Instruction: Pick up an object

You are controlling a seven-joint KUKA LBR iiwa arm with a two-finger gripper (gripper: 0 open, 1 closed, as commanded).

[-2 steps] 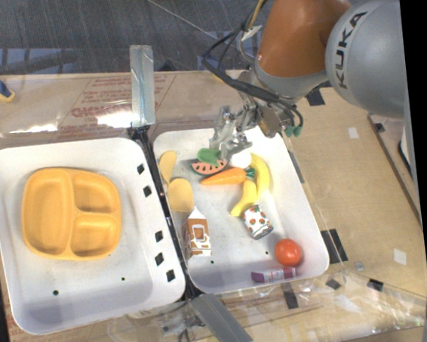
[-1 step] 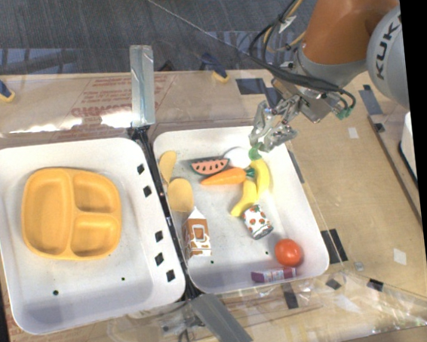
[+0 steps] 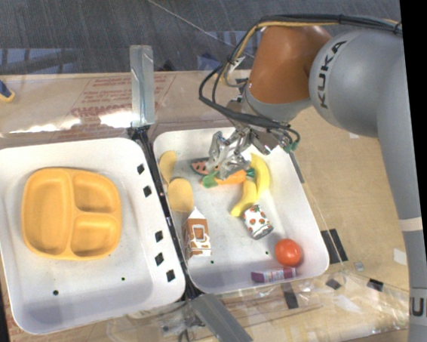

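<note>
My gripper (image 3: pixel 224 155) hangs low over the back of the right bin (image 3: pixel 309 217), under the orange wrist band. Its tip is just above a small orange carrot (image 3: pixel 232 177) and a watermelon slice (image 3: pixel 200 165). A yellow banana (image 3: pixel 254 184) lies right beside it on the right. Nothing can be seen held in it. Further forward in the same bin are a brown carton (image 3: pixel 197 236), a small printed can (image 3: pixel 257 222), a red tomato (image 3: pixel 288 252) and a purple tube (image 3: pixel 274 275).
Two pale yellow pieces (image 3: pixel 174 180) lie against the right bin's left wall. The left bin (image 3: pixel 30 299) holds a yellow sectioned plate (image 3: pixel 70 212). Black cables loop off the wrist above the right bin's back edge.
</note>
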